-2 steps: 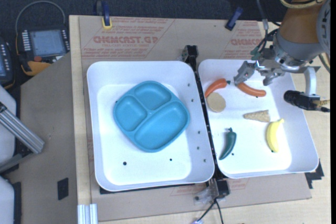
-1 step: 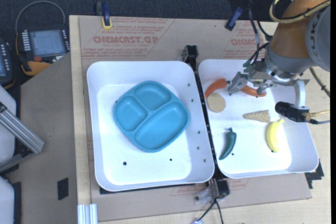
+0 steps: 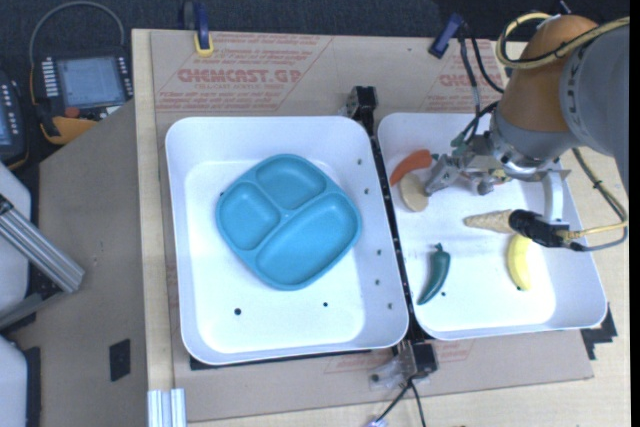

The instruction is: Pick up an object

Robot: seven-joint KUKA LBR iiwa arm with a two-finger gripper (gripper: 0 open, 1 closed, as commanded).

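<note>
Camera view: gripper (image 3: 440,177) is low in the right bin (image 3: 570,310), just beside the orange carrot (image 3: 411,163); I can't tell its state, nothing visibly held. Banana (image 3: 517,262), green pepper (image 3: 435,273) and cone (image 3: 487,222) lie nearer. I'd expect a miss, or a nudge into the bin wall. Left bin (image 3: 200,315) holds a blue divided plate (image 3: 288,220). Tabletop (image 3: 300,65) is cardboard-covered; dark carpet beyond.
</note>
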